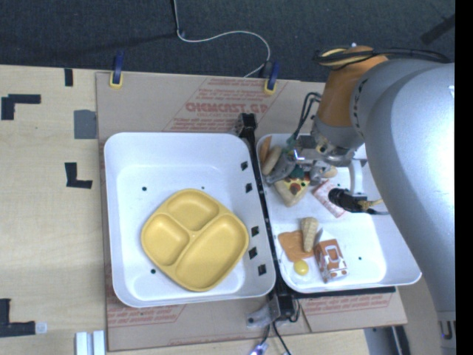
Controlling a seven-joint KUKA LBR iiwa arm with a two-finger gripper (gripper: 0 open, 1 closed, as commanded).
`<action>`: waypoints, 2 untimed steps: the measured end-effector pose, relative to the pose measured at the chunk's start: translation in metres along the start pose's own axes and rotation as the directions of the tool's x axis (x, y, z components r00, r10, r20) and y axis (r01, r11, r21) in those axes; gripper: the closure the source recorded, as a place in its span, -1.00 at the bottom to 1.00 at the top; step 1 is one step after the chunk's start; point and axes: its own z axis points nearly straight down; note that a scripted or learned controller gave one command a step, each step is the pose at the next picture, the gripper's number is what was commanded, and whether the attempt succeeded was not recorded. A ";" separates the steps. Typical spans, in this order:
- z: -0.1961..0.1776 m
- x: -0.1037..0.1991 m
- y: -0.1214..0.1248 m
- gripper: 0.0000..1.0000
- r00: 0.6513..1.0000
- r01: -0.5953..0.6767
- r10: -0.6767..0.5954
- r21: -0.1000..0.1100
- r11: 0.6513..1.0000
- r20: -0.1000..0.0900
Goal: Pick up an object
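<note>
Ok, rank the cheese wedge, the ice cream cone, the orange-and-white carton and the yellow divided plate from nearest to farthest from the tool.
From the tool, in the camera view:
1. Cheese wedge, just below it at the top of the right bin.
2. Ice cream cone, mid right bin.
3. Orange-and-white carton, at that bin's near end.
4. Yellow divided plate, in the left bin.

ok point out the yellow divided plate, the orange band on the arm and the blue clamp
yellow three-compartment plastic plate [194,237], camera view, on the ridge where the compartments meet
orange band on the grey arm [338,96], camera view, mid-band
blue clamp on the cardboard edge [271,76], camera view, its body
</note>
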 end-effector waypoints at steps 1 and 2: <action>0.000 0.000 0.000 -1.00 1.000 0.000 0.000 -0.003 1.000 0.002; 0.000 0.001 0.001 -1.00 1.000 0.000 0.000 -0.005 1.000 0.003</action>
